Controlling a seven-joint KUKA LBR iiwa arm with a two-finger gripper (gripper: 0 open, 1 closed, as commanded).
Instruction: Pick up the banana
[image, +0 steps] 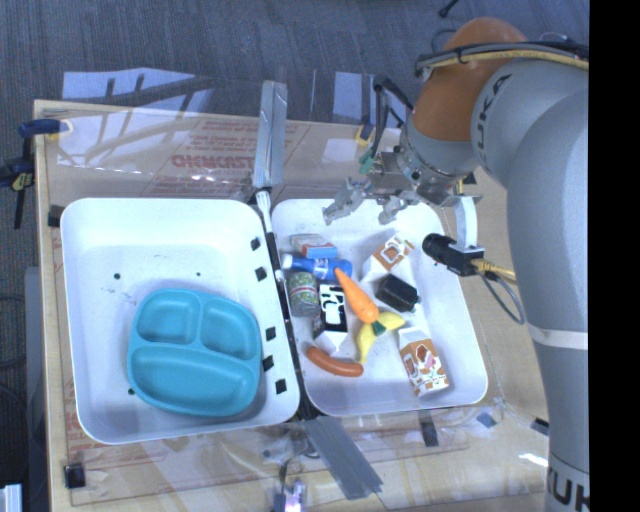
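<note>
The banana (371, 337) is yellow and lies in the right bin (462, 340), near its middle front, partly under an orange carrot (355, 293) and beside a red sausage (334, 362). My gripper (366, 205) hangs over the far rim of the right bin, well behind the banana. Its two fingers are spread apart with nothing between them.
The right bin also holds a small carton (424, 363), a black block (397, 292), a can (302, 292), a blue bottle (312, 266) and another carton (393, 253). A blue divided plate (198, 351) lies in the left bin (100, 240). My arm fills the right side.
</note>
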